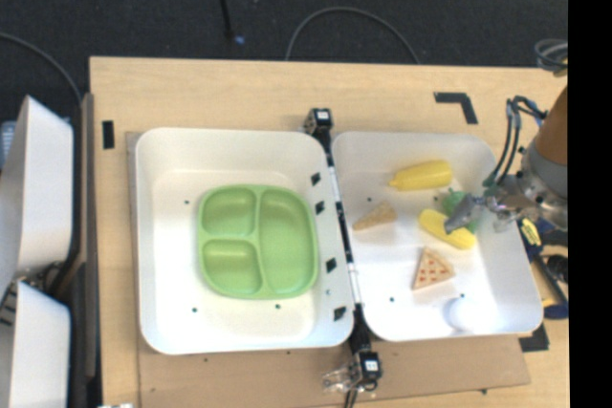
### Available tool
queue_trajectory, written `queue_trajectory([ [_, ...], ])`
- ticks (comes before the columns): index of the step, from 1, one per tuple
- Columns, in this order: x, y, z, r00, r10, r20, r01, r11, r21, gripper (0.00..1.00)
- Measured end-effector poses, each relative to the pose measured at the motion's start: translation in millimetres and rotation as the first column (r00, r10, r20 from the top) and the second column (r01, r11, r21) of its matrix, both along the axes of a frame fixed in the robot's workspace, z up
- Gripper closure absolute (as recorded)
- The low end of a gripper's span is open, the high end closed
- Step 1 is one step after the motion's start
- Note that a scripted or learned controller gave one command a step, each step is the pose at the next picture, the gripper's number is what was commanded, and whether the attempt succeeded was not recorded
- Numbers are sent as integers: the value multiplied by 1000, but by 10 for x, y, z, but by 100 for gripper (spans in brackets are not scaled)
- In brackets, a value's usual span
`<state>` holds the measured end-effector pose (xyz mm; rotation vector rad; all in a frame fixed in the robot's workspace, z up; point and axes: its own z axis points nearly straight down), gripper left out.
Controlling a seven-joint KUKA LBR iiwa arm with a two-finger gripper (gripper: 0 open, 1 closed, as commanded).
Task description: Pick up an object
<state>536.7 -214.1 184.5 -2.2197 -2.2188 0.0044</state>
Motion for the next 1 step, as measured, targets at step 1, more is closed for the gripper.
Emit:
queue_trajectory([
  [1,-61,-40,-617,1000,0,0,0,1000,0,0],
])
